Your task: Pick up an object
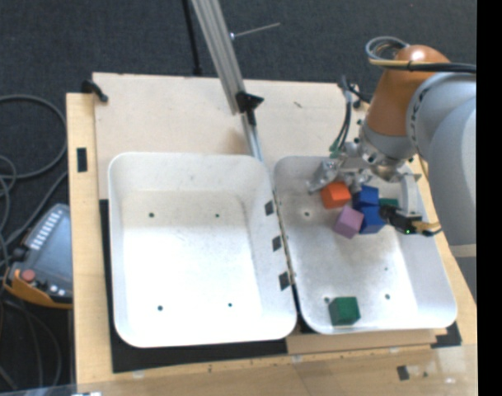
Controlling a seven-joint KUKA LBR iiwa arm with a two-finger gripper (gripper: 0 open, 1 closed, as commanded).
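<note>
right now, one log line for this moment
gripper over right bin | above orange block | purple block, blue blocks beside | green block apart

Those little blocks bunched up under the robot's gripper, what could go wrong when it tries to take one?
1. The orange block, blue block and purple block sit packed together, so the gripper might nudge or catch a neighbour instead of lifting one cleanly.
2. The cluster lies near the right bin far wall, where a pushed block could jam.
3. The green block, alone by the near rim, looks easier.
</note>
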